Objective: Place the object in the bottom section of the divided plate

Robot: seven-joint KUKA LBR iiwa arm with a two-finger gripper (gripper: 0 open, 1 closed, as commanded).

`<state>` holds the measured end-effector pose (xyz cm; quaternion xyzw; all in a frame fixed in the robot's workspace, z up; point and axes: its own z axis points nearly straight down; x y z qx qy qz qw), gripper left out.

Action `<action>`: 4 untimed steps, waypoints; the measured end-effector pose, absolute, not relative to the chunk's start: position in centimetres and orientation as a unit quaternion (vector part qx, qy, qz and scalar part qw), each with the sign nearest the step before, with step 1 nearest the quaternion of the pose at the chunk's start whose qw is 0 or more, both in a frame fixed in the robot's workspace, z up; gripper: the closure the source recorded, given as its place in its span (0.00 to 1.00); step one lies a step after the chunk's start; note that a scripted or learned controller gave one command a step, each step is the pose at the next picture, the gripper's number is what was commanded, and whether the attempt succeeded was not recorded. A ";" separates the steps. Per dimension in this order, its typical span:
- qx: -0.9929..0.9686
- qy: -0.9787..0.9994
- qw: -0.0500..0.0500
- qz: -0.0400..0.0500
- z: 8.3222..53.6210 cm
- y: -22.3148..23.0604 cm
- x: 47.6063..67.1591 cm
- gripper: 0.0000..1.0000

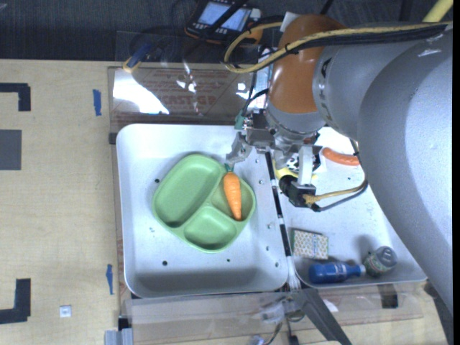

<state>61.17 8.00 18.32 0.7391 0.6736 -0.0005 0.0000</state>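
I see the grey arm point(388, 121) reaching in from the right over the two white bins point(144, 264) on my wooden bench point(50, 192). The green divided plate point(188, 192) sits in the left bin. The carrot point(232, 195) lies in its right-hand section, long axis running up-down, leafy end toward the top (tip pointing at the near edge). The gripper point(241, 149) hovers just above it, jaws open and holding nothing.

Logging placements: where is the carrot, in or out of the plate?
In: the carrot lies inside the green plate's right-hand compartment.
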 end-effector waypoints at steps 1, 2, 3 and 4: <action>0.732 0.681 0.000 0.006 14.2 10.2 64.2 0.00; 0.795 0.607 0.004 0.002 9.3 14.5 63.6 0.00; 0.830 0.558 0.008 0.004 9.3 18.4 62.0 0.00; 0.830 0.558 0.008 0.004 9.3 18.4 62.0 0.00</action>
